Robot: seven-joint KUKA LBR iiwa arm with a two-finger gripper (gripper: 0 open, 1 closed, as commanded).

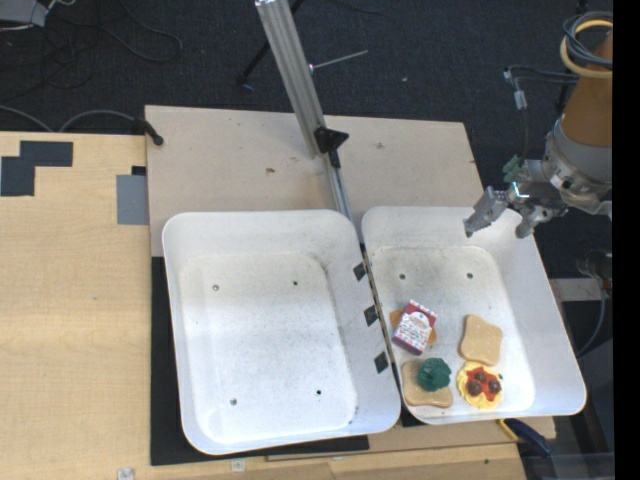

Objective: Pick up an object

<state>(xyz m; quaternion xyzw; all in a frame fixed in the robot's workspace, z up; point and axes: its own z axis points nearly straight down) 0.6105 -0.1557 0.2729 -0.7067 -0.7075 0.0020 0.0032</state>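
Note:
In the right bin (520,268) several small items lie near the front: a red and white carton (415,329), a toast slice (481,340), a green lump (433,373) resting on another bread slice (425,395), and a yellow piece with red dots (481,385). My gripper (503,216) hangs over the bin's back right rim, well behind the items. Its two grey fingers are spread apart and nothing is between them.
The left bin (190,268) sits beside the right one, with black clips (366,313) along the shared wall. A slanted aluminium bar (295,68) rises behind the bins. A wooden bench top (70,308) lies to the left.

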